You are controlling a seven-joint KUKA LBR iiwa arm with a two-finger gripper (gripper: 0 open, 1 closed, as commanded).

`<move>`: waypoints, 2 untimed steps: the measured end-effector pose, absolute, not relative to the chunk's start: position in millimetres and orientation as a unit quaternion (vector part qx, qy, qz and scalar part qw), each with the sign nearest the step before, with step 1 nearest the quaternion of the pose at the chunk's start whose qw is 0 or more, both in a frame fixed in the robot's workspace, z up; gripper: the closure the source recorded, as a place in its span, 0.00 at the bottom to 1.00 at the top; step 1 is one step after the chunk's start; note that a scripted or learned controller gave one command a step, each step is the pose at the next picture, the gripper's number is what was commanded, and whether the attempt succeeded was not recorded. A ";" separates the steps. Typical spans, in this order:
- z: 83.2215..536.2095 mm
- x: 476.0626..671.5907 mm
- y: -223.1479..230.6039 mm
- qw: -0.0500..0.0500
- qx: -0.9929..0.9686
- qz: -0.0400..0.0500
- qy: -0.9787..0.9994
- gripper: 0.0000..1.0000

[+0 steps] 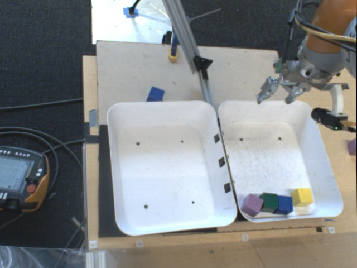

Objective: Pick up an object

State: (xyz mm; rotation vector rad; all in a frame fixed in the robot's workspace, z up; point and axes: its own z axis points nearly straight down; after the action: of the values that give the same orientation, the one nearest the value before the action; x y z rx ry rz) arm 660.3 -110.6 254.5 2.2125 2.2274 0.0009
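Observation:
Several small blocks lie in a row along the front edge of the right bin (312,127): a purple block (252,204), a green block (269,201), a blue block (284,205) and a yellow block (302,196). My gripper (277,94) hangs above the far rim of the right bin, well away from the blocks. Its fingers are spread open with nothing between them.
The left bin (120,149) sits beside the right one. A blue block (155,94) lies on the board behind the left bin. A slanted metal pole (184,29) crosses the back. A teach pendant (19,175) rests at the far left.

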 end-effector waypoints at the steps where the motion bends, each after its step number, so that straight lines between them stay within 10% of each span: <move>1: 266.6 661.4 -110.3 0.003 0.703 0.002 0.711 1.00; 2: 229.1 681.9 -107.0 0.002 0.705 0.001 0.710 1.00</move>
State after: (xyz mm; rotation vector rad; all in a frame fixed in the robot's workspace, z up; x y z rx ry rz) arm 681.9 -107.0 229.1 2.2111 2.2271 0.0020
